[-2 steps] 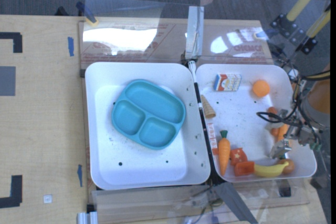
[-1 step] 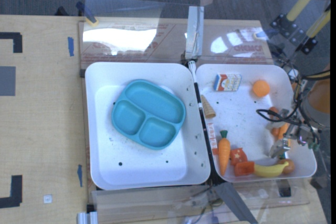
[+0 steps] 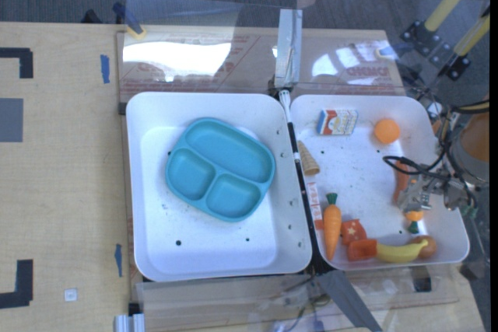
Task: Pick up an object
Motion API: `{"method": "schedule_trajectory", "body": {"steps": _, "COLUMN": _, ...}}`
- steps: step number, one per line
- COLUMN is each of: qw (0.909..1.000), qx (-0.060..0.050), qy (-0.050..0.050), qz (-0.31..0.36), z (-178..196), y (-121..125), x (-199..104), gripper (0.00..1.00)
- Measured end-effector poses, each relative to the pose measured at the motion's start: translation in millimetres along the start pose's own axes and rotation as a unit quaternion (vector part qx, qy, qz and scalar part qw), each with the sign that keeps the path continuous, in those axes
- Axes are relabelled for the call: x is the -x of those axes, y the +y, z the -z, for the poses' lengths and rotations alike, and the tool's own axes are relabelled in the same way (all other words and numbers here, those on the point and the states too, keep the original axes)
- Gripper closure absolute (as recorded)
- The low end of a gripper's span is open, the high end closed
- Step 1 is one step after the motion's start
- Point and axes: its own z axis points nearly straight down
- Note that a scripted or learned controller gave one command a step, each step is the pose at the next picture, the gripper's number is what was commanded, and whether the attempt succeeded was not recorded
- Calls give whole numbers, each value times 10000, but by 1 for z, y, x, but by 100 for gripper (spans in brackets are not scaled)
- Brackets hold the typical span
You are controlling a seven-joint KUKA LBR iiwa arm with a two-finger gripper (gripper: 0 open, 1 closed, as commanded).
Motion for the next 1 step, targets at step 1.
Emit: {"method": "schedule_trajectory", "body": {"steps": 1, "qw": 10000, "qx": 1, "qy": 10, "qz": -1, "z": -1, "y": 0, "x": -1, "gripper": 0}}
